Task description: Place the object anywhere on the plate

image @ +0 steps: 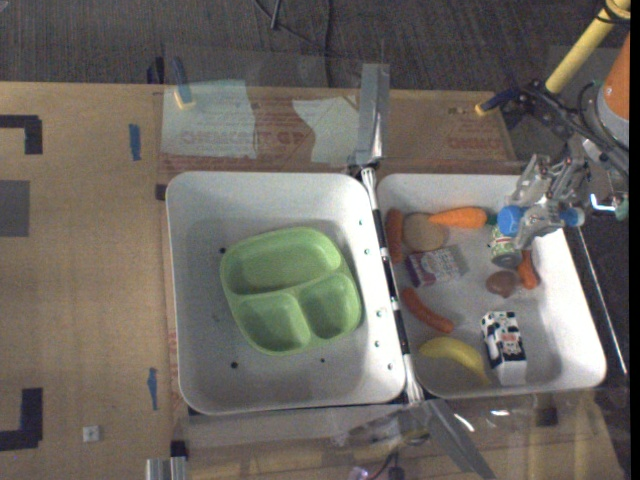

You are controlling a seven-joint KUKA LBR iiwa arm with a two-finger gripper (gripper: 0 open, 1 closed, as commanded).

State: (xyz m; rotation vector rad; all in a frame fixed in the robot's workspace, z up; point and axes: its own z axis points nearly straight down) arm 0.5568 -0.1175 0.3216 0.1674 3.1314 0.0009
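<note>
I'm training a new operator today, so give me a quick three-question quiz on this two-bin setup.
1. True or false: the green plate has three compartments.
2. Which bin holds the banana? A) the left bin B) the right bin C) neither
3. Fill in: the black-and-white carton lies just ____ of the banana in the camera view.

Key:
1. True. One long section and two smaller ones.
2. B. It lies near that bin's front edge, with the carrot and the other food items; the claw hangs over the same bin.
3. Right.
</note>
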